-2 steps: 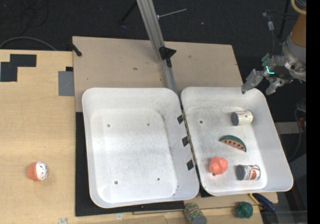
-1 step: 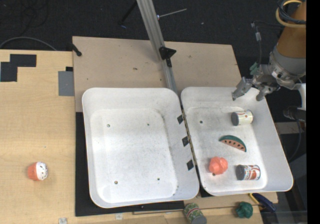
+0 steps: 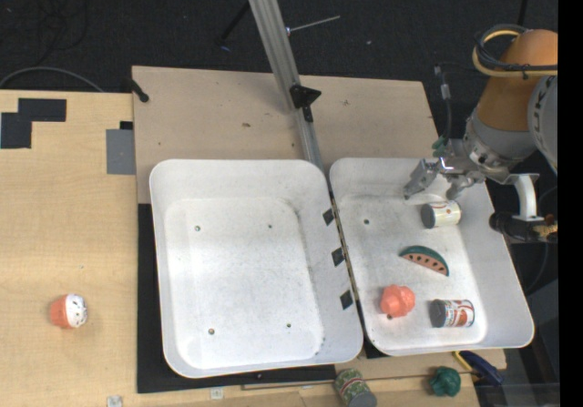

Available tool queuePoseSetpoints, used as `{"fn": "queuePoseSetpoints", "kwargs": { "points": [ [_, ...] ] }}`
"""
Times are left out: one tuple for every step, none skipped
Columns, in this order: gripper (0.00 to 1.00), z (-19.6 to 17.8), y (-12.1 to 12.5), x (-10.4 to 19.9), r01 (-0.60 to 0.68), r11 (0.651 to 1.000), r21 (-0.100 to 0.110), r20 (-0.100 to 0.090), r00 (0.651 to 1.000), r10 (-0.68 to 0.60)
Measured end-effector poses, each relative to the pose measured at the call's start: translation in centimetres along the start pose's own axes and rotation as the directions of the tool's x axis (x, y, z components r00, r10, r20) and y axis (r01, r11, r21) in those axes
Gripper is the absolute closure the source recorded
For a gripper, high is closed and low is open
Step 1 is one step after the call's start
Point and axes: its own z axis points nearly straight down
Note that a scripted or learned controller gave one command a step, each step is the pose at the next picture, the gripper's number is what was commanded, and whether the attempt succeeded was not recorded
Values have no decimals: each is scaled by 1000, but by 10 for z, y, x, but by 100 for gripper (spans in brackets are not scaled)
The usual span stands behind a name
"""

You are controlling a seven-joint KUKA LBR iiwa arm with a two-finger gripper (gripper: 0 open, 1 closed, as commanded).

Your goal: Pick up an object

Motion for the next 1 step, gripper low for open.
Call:
{"fn": "queuePoseSetpoints", "kwargs": {
  "points": [
    [0,62,-2,8,-1,1000,1,0,1000,1]
  ]
}}
